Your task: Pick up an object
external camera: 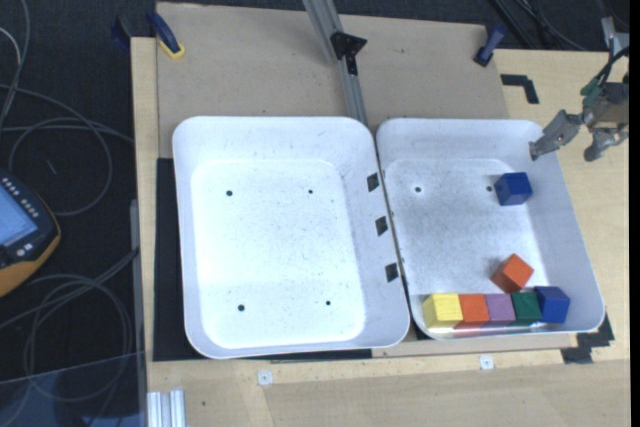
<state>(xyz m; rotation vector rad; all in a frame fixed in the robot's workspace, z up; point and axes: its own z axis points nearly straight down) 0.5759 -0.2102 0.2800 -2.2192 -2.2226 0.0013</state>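
Blue wooden cube (512, 188) sits alone in the far half of the right white plastic bin (570, 215), near the right wall, with speckled floor free on its left and far sides. Along that bin's near wall runs a row of blocks: yellow cube (443, 308), orange cube (473, 308), purple cube (499, 307), green cube (525, 305) and a second blue cube (553, 303), touching one another. A tilted orange-red cube (515, 271) lies just behind the row. The left white plastic bin (190, 215) shows bare floor. The two-finger gripper (573, 138) hangs over the right bin's far right rim, fingers spread apart, nothing between them.
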